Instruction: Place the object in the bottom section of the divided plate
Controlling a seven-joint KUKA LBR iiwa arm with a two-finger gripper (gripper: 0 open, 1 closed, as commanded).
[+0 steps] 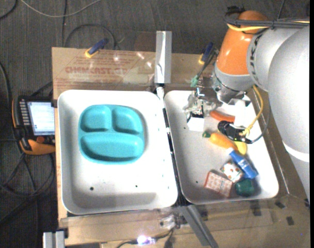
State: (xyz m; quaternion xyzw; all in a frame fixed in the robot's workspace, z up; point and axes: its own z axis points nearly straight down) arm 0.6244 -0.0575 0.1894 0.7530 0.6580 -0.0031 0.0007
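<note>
The grey arm with its orange band reaches in from the right and hangs its two-finger gripper point(198, 106) low over the upper left part of the right-hand shallow white bin point(184, 154), where the loose objects are kept for picking. Whether the gripper is spread or closed cannot be told: the metal parts there blur into the white floor, and nothing can be made out between them.

The candidates lie in a loose diagonal toward the bin's lower right. A small carrot-like orange piece with a green tip point(215, 137) lies closest to the gripper, with a flatter orange piece point(221, 115) just above it. Further on are a blue tube-shaped item point(245, 165), a red and white patterned packet point(219, 183) and a dark green rounded lump point(245, 188).

The turquoise plastic divided plate point(112, 133) sits in the left-hand white bin point(69, 190), well apart from the gripper. Its wide bottom section faces the near edge and looks bare, so the transfer is probably not yet made.
</note>
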